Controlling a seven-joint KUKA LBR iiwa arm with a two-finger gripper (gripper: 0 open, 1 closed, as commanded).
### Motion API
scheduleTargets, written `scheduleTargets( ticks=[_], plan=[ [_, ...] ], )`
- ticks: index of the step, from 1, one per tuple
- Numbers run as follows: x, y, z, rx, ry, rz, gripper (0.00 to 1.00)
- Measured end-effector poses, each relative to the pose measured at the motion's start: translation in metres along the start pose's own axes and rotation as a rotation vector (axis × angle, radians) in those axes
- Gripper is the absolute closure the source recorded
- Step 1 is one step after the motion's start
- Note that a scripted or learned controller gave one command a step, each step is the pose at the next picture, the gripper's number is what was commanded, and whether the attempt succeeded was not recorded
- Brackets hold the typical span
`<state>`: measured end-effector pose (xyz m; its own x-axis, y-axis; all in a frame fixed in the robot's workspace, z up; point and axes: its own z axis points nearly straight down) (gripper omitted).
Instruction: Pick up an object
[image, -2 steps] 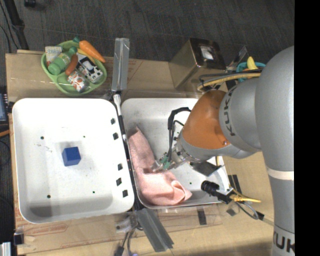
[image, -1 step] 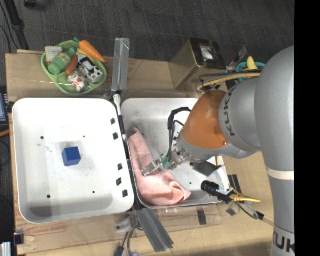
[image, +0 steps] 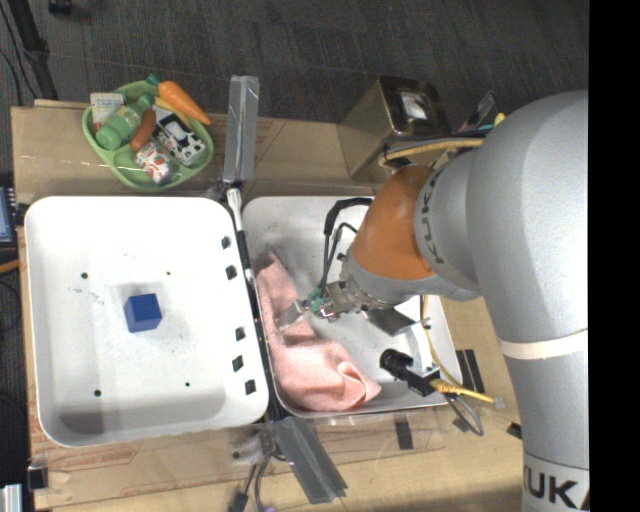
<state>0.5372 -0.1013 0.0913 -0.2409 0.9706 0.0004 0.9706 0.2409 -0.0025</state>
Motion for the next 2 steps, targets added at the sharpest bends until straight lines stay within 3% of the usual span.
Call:
scheduleTargets(
  ticks=[1, 2],
  plan=[
    [-0.002, 0.019, -0.001, -0.002, 0.001, -0.033, 0.0],
    [0.007, -0.025, 0.0, 0.0, 0.002, -0.064, 0.0]
  ],
)
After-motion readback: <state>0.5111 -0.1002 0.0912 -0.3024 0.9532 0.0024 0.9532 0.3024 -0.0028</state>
